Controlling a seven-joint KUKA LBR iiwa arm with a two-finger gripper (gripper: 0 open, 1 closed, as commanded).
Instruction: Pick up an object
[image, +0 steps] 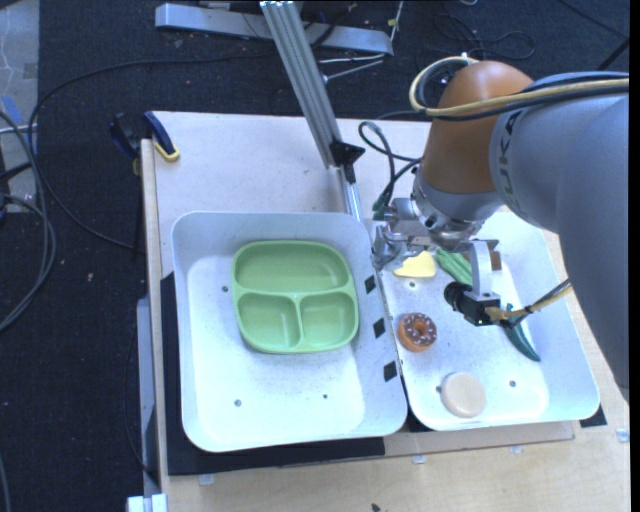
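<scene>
Nearest the lens, a pale round disc (463, 394) lies in the right bin (545, 385), well below the gripper (398, 245). A sprinkled chocolate doughnut (416, 330) sits between disc and gripper. The gripper hangs low over this bin's far left part, its tip just above a yellow piece (416, 266). Whether it is open or closed cannot be told, since the wrist and the bulky grey arm (560, 150) cover it. The yellow piece is half hidden and its kind is unclear. To the gripper's right a light green object (458, 266) is partly covered, and a darker green tip (523, 340) pokes out lower down.

Left of the gripper, the left bin (280, 405) holds a green divided plate (296, 296). Both bins rest on a black mat (170, 445) on a pale bench (240, 160). A metal pole (305, 75) slants in from behind, and cables trail across the dark floor (70, 250).
</scene>
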